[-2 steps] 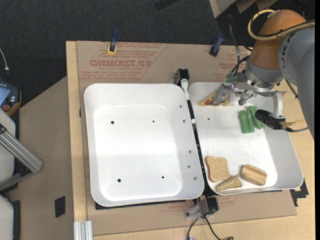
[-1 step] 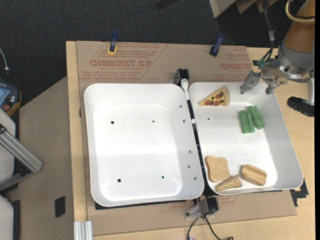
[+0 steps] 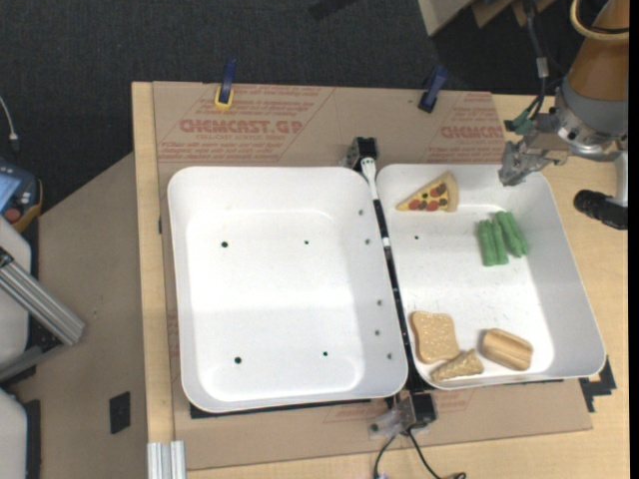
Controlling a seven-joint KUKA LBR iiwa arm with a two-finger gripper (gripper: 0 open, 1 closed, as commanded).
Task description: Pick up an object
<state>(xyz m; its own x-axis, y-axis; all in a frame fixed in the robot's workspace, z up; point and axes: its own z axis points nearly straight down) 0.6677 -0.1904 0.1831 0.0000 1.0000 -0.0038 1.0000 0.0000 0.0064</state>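
The right bin (image 3: 559, 267) holds a pizza slice (image 3: 430, 196) at its far left, a bunch of green beans (image 3: 500, 238) right of centre, a slice of toast (image 3: 434, 334), a smaller bread wedge (image 3: 458, 366) and a bread roll (image 3: 506, 348) near the front. My gripper (image 3: 515, 165) hangs over the far right rim of this bin, above and behind the green beans, with nothing seen between its fingers. The arm's orange band (image 3: 601, 63) is at the upper right.
The left bin (image 3: 200, 267) sits beside the right one, split from it by a black hinge strip (image 3: 382, 257). Both rest on a cardboard sheet (image 3: 300, 118) held by blue clamps (image 3: 227, 86) at the back. A black cable (image 3: 409, 447) trails at the front.
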